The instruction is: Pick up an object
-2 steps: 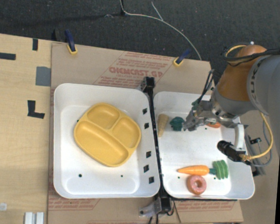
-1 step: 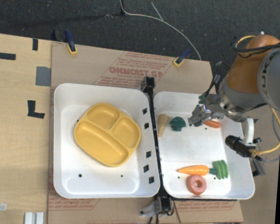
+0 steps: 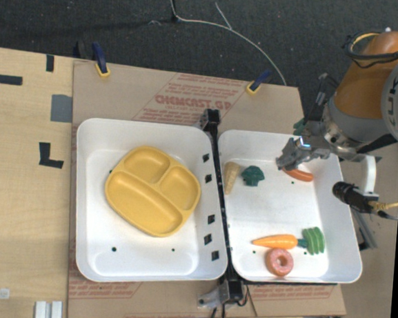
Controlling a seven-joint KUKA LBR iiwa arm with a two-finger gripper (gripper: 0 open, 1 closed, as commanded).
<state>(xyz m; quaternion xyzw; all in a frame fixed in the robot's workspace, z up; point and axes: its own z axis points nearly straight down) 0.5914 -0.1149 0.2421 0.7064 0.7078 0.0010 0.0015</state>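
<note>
Two white bins sit side by side on a bench, seen from above at a slant. The left bin (image 3: pixel 86 179) holds a yellow divided plate (image 3: pixel 153 190). The right bin (image 3: pixel 344 244) holds the small toys.

The arm (image 3: pixel 369 73) comes in from three o'clock, and its gripper (image 3: pixel 293 156) hangs over the far right part of the right bin, at about one o'clock from that bin's middle. Whether its fingers are parted or closed I cannot tell; they are dark and small against the wrist.

Just below the gripper, at about five o'clock from it and almost touching, lies a small orange-red piece (image 3: pixel 299 175), perhaps a chili or sausage, slim and smooth. Its long axis runs roughly nine to three o'clock, tilting slightly down to the right. It looks like the nearest target, though it lies on the bin floor, not lifted.

A green broccoli (image 3: pixel 254 175) and a cone (image 3: pixel 231 176) lie toward nine o'clock. A carrot (image 3: pixel 278 241) and a donut (image 3: pixel 280 262) sit near six o'clock.
</note>
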